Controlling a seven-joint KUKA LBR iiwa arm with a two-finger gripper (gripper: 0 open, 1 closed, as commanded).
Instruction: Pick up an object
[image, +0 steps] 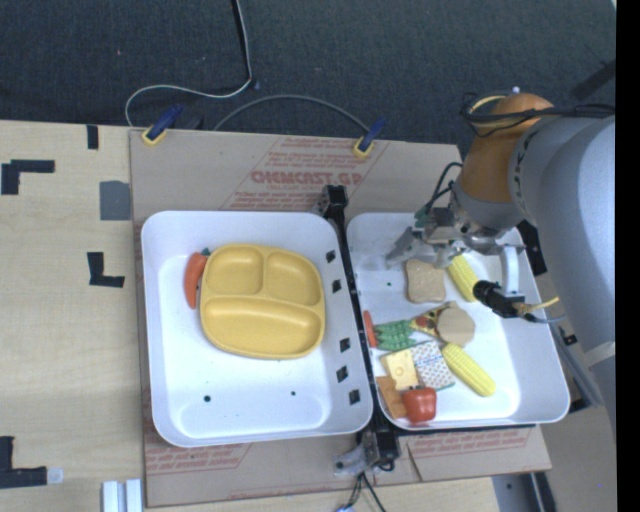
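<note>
Tool (428, 243): hung over the right bin's (540, 400) far end, just beside the toast slice (426, 283); grip state could not be told
Toast slice: likely light, stiff, flat; best pinched across its edges

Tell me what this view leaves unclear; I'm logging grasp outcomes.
- The tool: too small and cluttered in the camera view to read how it is set, or whether it holds anything.
- Orange item: mostly hidden by the yellow tray.
- Toy food pile: pieces overlap, hiding the lower ones.
</note>
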